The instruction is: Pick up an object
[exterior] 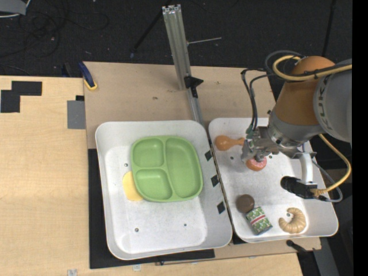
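Gripper (255,156) sits low over the pink-red object (257,164) in the right bin (322,226), presumably to grasp it; I cannot tell its closure state.

A green divided plate (167,169) was set in the left bin (115,223), and a yellow object (130,188) was partly hidden under the plate's left edge. A metal post (179,50) was seen rising from the bench (40,177) behind the two bins. Black clips (214,180) were placed along the gap between the bins. A blue and yellow tool (88,76) was laid near the far left corner of the brown board (132,91).
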Motion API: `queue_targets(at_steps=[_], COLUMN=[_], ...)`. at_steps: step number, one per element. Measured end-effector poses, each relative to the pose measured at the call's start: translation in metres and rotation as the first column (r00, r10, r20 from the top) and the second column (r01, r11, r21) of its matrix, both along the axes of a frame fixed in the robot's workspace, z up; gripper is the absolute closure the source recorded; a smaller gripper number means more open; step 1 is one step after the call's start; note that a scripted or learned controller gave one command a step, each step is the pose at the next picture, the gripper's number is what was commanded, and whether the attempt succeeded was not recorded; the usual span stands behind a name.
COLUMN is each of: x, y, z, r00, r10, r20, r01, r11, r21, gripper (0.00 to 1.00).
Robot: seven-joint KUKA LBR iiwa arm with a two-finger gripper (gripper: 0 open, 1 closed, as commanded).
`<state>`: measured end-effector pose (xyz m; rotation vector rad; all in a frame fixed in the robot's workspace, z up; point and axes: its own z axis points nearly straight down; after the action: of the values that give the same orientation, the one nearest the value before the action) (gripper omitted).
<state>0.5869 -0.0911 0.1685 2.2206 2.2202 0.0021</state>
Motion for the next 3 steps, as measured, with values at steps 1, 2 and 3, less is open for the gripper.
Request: queue_targets(at_steps=[1,2,3], x=[0.004,0.004,-0.006], y=[0.008,0.007,0.049], z=[0.057,0.094,0.078], r00=[1.0,1.0,1.0], r10=[0.002,0.001,0.003], r20=[0.002,0.0,-0.007], r01=[-0.002,-0.001,-0.003], r11=[1.0,1.0,1.0], r21=[0.0,0.0,0.002], gripper=[1.0,1.0,1.0])
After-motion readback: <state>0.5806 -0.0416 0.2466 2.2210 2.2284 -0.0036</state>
